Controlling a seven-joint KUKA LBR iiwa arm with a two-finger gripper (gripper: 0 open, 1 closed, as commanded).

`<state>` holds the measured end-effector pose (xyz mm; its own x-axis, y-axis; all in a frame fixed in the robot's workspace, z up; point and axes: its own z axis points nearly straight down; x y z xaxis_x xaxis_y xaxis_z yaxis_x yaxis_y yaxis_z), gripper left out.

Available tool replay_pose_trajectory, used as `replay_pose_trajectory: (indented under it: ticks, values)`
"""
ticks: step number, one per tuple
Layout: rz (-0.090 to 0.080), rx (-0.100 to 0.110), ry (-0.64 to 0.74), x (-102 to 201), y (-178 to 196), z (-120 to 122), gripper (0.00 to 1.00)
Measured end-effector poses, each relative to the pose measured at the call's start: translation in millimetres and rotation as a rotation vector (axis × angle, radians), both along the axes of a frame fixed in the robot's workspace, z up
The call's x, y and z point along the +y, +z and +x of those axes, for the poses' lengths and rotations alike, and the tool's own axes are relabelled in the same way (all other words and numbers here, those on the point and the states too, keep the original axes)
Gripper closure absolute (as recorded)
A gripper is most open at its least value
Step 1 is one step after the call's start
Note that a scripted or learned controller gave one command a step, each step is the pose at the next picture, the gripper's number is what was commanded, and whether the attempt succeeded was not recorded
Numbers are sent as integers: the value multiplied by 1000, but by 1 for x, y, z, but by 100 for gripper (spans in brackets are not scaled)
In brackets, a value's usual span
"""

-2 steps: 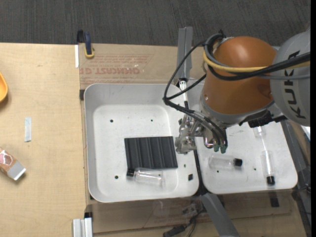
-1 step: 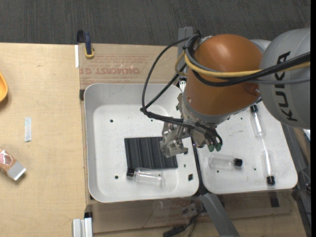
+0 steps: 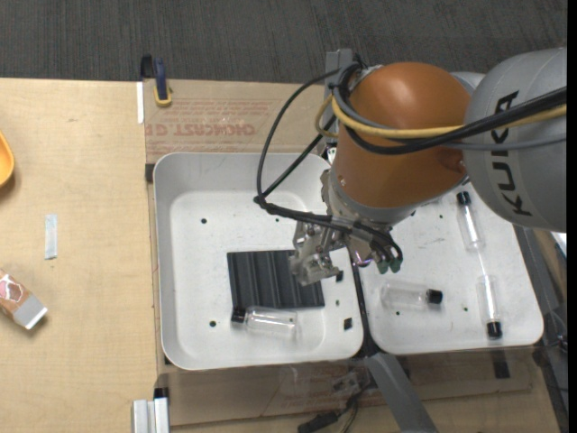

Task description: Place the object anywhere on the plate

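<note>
A black ribbed plate (image 3: 269,280) lies flat in the left bin (image 3: 168,242). A clear vial (image 3: 268,321) with a black cap rests on its side just in front of the plate, its cap at the plate's front left corner. My gripper (image 3: 312,262) hangs over the plate's right edge, under the big orange wrist band (image 3: 401,133). The wrist and its cables hide much of the gripper from above.
In the right bin (image 3: 451,334) lie a capped clear vial (image 3: 410,297) and two long clear tubes (image 3: 469,220) (image 3: 488,303). The wooden bench to the left bears a small white strip (image 3: 51,237) and a wrapped block (image 3: 20,301). Cardboard (image 3: 212,124) lies behind the bins.
</note>
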<state>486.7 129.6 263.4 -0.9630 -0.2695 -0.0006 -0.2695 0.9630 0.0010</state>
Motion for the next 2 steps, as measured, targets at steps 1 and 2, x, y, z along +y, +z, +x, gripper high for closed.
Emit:
replay_pose_trajectory:
  ticks: [1,2]
  values:
    - [-1,1,74,0,-12,3,100]
    - [0,-1,205,-44,-4,2,100]
